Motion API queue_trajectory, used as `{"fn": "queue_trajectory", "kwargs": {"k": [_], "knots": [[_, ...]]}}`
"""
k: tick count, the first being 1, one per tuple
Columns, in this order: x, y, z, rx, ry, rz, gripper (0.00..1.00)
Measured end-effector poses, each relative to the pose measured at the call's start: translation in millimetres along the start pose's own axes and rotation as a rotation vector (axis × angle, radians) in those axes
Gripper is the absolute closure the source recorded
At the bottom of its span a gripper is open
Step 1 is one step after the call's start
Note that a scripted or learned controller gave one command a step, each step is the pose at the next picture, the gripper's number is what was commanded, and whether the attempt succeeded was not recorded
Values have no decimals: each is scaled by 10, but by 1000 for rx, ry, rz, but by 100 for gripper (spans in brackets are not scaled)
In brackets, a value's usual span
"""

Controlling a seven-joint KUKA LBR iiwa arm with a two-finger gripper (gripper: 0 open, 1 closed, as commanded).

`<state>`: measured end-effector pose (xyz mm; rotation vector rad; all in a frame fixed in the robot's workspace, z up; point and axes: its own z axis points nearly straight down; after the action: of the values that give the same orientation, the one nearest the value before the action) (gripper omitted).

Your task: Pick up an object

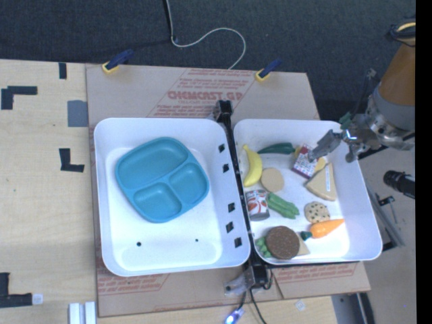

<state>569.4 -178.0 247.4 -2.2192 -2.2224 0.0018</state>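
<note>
1. Two white bins sit side by side on a sheet of cardboard (202,90) that covers the bench; the left bin (111,201) and the right bin (361,208) meet along a black divider at the middle.
2. One blue plate (162,179) with three compartments lies in the left bin, toward its far left corner, turned at an angle.
3. The right bin holds the small things to pick from. A banana (252,165) lies along its left wall, with a round tan biscuit (273,179) just beside it.
4. A green pepper (275,148) lies near the far wall, and a small can (257,204) stands near the left wall below the banana, with a pea pod (283,205) just beside it.
5. A small red and white box (303,162) sits near the middle of the far half, touching a wedge of cheese (322,181) toward the right wall.
6. A cookie (316,212) lies below the cheese, and a carrot (327,227) lies just beside it toward the near right corner.
7. A brown burger patty (281,241) rests at the near wall, over something green.
8. The arm reaches in over the right bin's far right corner. The gripper (341,146) hangs there with its two fingers spread apart, one finger (325,144) just above the red and white box, and nothing is between them.
</note>
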Motion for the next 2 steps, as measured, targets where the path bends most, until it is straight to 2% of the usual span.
{"fn": "queue_trajectory", "kwargs": {"k": [1, 2], "knots": [[181, -330, -742, -7, -1, -1, 0], [539, -649, -2972, -21, -3, -2, 0]]}}
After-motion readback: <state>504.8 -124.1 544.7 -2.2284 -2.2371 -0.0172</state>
